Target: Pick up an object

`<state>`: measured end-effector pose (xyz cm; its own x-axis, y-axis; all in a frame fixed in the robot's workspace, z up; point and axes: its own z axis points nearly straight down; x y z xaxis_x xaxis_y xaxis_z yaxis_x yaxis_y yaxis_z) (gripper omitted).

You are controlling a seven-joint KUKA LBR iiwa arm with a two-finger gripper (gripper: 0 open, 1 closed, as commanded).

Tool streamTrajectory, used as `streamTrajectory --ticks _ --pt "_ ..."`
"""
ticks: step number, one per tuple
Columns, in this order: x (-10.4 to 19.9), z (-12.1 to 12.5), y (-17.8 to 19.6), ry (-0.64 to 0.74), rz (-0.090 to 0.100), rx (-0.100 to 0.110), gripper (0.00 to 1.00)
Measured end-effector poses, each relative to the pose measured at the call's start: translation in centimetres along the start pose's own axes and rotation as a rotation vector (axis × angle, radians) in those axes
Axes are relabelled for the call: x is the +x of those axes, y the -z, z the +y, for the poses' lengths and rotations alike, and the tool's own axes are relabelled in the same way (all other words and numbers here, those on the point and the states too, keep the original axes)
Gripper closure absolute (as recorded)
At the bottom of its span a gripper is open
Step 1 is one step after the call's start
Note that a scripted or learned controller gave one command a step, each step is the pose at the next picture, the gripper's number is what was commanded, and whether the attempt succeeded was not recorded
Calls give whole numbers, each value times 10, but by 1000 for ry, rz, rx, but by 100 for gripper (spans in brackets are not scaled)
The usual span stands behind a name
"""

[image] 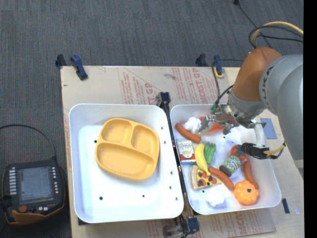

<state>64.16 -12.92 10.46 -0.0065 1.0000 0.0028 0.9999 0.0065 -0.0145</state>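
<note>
Tool (216, 123) (fingers indistinct) hides an orange-red item (214, 128).

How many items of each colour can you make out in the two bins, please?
Yellow or orange: 3, the divided plate, banana and pumpkin
Red or orange-red sausages: 3
Green: 1, the pepper
Mixed colours: 3, the pizza slice, bottle and packet
White lumps: 2
Total: 12, though some near the end effector may be hidden.
</note>
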Motion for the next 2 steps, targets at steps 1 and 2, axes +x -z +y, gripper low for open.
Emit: streamTrajectory --ticks 1,2 --pt "0 0 10 1 1 0 100" --pt "0 0 10 1 1 0 0"
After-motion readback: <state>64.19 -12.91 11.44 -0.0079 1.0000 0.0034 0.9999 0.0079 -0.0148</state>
